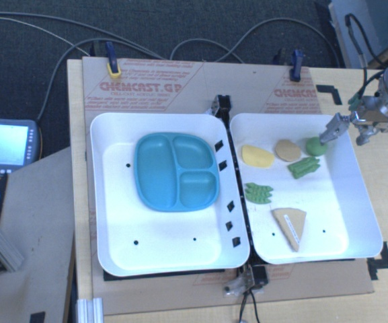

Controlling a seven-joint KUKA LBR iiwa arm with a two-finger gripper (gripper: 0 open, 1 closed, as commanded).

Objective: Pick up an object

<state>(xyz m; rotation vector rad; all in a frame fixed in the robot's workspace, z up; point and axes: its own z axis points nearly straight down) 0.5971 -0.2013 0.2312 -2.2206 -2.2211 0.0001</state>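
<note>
Wooden surface point(146, 79), clamped at back corners, dark carpet behind w/ cables. Hand point(347, 128) at right white bin's point(355, 200) far-right rim; grip state: can't tell. Round green toy point(315, 146) just beside it. Blue divided plastic tray point(177, 171) in left white bin point(113, 200).

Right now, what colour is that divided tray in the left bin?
Light blue, a plain solid colour; the divided tray shows clearly in the camera view from above.

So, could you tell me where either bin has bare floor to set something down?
Left bin: a broad bare strip in front of the blue tray. Right bin: bare along its right side, beside the wedge. Its back is crowded with food pieces and the gripper.
</note>
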